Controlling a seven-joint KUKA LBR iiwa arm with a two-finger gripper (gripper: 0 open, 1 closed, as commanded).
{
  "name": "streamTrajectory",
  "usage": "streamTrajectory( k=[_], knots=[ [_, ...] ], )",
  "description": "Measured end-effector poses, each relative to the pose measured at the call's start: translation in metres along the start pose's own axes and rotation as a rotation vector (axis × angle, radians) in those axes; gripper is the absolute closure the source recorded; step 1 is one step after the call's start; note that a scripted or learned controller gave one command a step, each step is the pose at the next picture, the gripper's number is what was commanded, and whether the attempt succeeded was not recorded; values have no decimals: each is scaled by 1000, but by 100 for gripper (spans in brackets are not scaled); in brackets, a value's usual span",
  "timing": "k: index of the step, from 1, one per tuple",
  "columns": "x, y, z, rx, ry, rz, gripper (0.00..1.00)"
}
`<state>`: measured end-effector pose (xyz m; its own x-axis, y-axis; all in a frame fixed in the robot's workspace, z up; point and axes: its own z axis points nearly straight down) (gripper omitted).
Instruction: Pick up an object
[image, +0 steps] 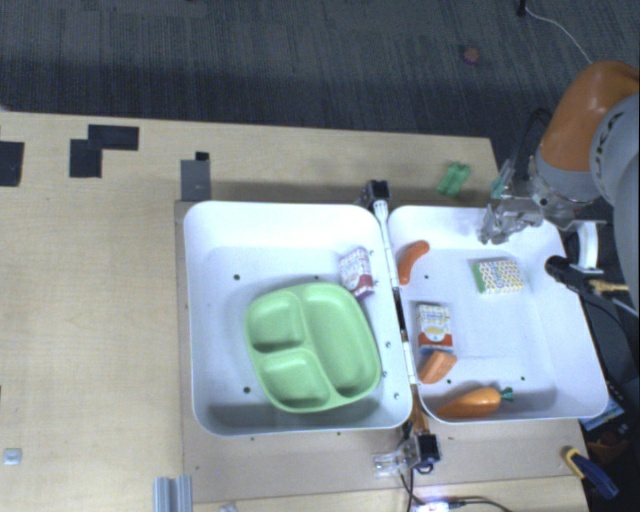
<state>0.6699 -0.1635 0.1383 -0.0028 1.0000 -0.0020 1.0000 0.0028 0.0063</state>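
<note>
Toward the back right corner of the right bin (560, 330), the gripper (497, 228) hangs low over the white floor, and whether its fingers are spread or closed cannot be told at this slant; nothing shows between them. Nearest to it, just in front, a small speckled sponge-like block (499, 275) lies flat with its long axis running left to right, bare floor on every side. An orange sausage-shaped piece (411, 260) lies against the left wall, long axis from back right to front left. A small printed carton (434, 326) sits further forward, upright in the picture, touching an orange wedge (435, 366) below it. A toy carrot (470, 402) lies along the front wall, its green tip pointing right. Most open room is in the bin's right half.

Across the divider, the left bin (215, 300) bears a green divided plate (312, 345) and a small wrapper (355, 270) near its right wall.
</note>
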Motion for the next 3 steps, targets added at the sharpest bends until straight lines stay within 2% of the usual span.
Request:
streamTrajectory(
  k=[1,2,3],
  knots=[
    [1,0,1,1,1,-2,0],
    [38,-38,48,-8,-3,-2,0],
    [68,-9,47,7,-8,-2,0]
  ],
)
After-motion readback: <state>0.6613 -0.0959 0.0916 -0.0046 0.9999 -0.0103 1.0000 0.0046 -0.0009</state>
